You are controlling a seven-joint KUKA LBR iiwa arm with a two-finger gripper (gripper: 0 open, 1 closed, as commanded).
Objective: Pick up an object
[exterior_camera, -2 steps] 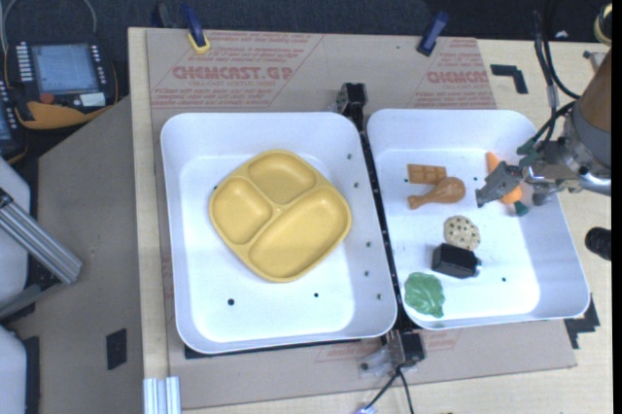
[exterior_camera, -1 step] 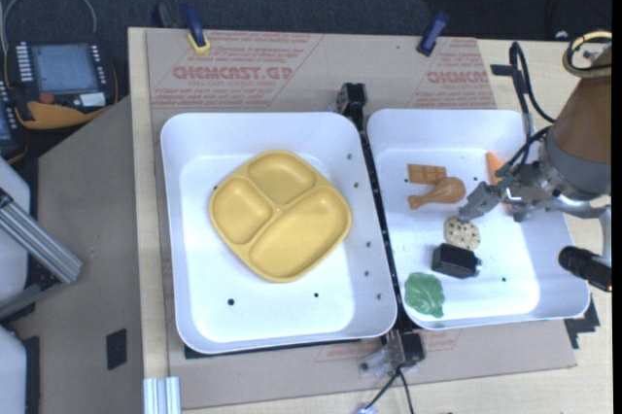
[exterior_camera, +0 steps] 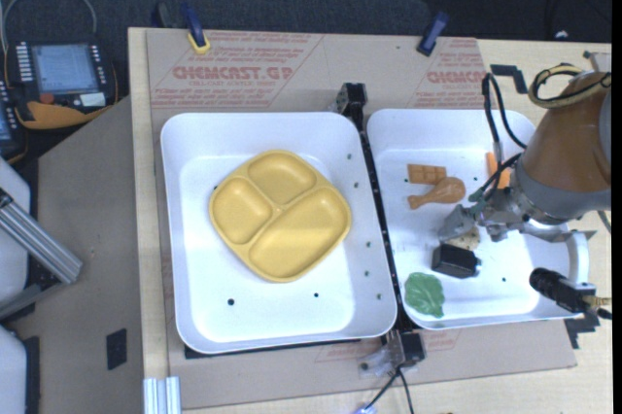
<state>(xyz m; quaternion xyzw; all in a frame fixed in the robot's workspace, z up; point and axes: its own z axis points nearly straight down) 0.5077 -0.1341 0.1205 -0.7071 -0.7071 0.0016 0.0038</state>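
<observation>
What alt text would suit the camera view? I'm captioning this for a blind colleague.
A grey robot arm reaches from the right over the right white bin, its gripper low above a small black object, with a tan toy piece and a green lump nearby. The left white bin holds a yellow divided plate.

We see left bin (exterior_camera: 185, 208) mostly blocked by yellow tray (exterior_camera: 281, 215); right bin (exterior_camera: 389, 208) crowded: orange piece (exterior_camera: 434, 187), black block (exterior_camera: 455, 259), green lump (exterior_camera: 425, 293).
</observation>
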